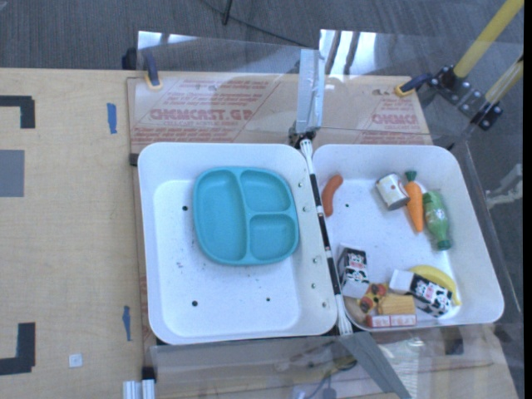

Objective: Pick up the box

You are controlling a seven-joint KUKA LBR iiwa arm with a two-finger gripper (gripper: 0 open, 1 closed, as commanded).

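two white bins sit side by side on the tabletop (66, 223). the left bin (158, 169) carries a teal plate (247, 214) with three compartments, lying flat in its upper middle; nothing lies on the plate.

the right bin (470, 181) has all the small things. the box (389, 191), small and pale with a brown face, lies tilted in the upper middle of this bin, just left of the carrot (414, 206) and close to touching it. the carrot points toward the near edge, its green top toward the far rim. just right of it lies a green bottle (436, 219), roughly parallel. a reddish sausage (331, 194) lies well left of the box, near the wall shared with the left bin.

lower down, a cow-print carton (354, 270) stands by the shared wall. a second cow-print carton (433, 295) lies on its side near the front right corner, touching a banana (442, 278) that curves over it. between the two cartons, against the front rim, is an orange block (396, 304) beside a cluster of small red and yellow toys (371, 299) too jumbled to tell apart.

behind the bins a brown board (208, 110) with red print lies under clear panels. a blue tape strip (111, 117) marks the tabletop at left.

whether the hand is spread or pressed together cannot be told; nothing grips the box.
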